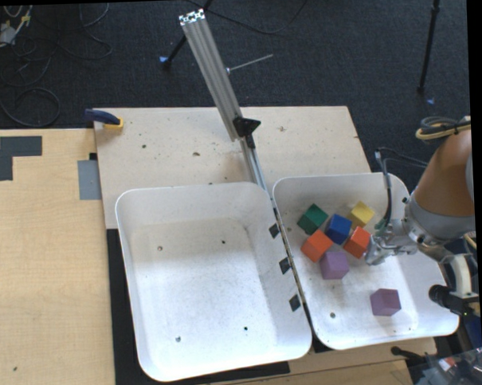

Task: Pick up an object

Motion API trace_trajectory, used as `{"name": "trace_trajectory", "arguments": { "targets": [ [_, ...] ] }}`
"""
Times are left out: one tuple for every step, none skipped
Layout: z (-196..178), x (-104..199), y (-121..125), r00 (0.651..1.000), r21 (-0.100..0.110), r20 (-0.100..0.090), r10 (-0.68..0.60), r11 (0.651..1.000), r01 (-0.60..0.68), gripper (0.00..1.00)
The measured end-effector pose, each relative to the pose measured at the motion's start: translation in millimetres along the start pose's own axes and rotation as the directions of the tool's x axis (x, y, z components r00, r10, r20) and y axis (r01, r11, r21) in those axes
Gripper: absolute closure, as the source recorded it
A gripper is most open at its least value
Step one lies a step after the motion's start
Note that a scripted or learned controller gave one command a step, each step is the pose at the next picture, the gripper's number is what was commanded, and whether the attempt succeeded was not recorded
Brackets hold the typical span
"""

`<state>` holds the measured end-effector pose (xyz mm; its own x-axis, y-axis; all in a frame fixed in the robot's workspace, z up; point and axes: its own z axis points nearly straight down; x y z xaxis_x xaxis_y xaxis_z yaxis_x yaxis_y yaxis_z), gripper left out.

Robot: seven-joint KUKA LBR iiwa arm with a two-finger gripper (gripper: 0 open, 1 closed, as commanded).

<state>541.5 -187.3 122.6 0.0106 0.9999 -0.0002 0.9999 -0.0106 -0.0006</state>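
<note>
Dark carpet floor point(323, 56) behind desk, black cables point(29, 85) strewn at upper left. Light wood desk point(37, 260) with grey patches point(89, 180). Pale speckled board point(183, 146) on top. Slanted aluminium rail point(213, 65) with checkered tag. Thin stand legs point(430, 40) at upper right.

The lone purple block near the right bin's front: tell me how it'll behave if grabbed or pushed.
The purple block looks like a rigid cube, so it should probably slide, not roll. Flat faces likely suit a two-finger pinch. It sits apart from the cluster, so neighbours likely won't interfere.
</note>
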Motion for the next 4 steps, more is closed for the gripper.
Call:
{"name": "trace_trajectory", "arguments": {
  "targets": [
    [-59.6, -5.4, -6.0, 1.0, -0.004, 0.001, -0.002, 1.0, 0.002, 1.0],
    [-105.1, -6.4, -5.1, 1.0, -0.003, 0.001, -0.011, 1.0, 0.011, 1.0],
    [-98.6, 54.5, -11.8, 1.0, 0.003, -0.004, -0.016, 1.0, 0.016, 1.0],
    [-108.8, 104.3, -20.4, 1.0, 0.003, -0.004, -0.016, 1.0, 0.016, 1.0]
  ]
}}
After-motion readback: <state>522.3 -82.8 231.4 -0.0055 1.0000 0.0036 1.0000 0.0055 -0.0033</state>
